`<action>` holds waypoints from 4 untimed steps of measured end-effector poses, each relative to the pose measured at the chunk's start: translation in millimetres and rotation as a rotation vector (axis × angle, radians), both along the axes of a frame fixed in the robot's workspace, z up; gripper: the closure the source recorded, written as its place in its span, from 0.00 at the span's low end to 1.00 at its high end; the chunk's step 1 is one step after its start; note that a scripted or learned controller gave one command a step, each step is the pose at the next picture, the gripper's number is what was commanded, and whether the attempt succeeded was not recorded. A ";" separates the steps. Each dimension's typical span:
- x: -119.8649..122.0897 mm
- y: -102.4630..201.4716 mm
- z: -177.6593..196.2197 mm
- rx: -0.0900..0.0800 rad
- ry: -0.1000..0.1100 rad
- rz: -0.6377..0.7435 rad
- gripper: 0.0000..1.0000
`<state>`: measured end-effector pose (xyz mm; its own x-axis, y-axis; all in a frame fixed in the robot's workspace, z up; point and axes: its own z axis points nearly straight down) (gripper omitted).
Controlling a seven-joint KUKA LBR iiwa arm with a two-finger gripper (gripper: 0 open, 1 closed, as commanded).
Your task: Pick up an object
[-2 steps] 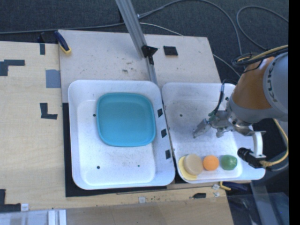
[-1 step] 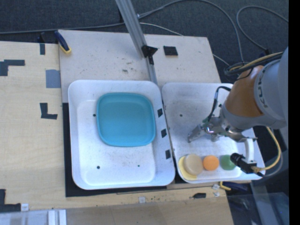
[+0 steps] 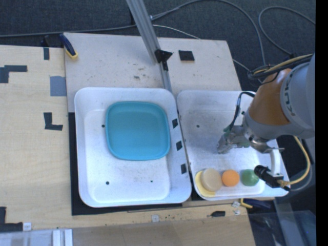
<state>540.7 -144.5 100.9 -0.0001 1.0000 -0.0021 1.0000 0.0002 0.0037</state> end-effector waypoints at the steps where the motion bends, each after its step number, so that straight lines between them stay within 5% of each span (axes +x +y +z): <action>1: 3.5 -1.2 61.9 0.001 -0.001 0.001 1.00; 3: 4.8 0.0 133.7 0.002 0.002 0.000 1.00; 4: -2.0 49.6 142.5 0.003 0.003 0.004 1.00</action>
